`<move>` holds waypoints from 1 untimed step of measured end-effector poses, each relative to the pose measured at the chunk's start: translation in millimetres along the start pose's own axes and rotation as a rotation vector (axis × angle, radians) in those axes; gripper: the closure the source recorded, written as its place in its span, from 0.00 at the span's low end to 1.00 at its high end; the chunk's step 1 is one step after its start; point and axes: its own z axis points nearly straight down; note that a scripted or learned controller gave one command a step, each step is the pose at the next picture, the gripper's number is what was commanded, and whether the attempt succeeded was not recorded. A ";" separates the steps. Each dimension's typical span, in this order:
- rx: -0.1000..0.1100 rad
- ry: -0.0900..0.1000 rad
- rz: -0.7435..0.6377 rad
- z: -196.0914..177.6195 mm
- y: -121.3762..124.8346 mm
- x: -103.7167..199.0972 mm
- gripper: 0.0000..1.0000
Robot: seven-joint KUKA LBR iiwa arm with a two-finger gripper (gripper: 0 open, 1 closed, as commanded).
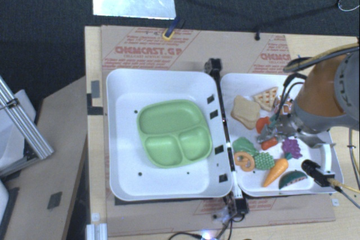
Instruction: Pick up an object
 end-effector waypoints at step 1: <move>-0.002 -0.001 -0.003 -56.5 -7.5 3.8 1.00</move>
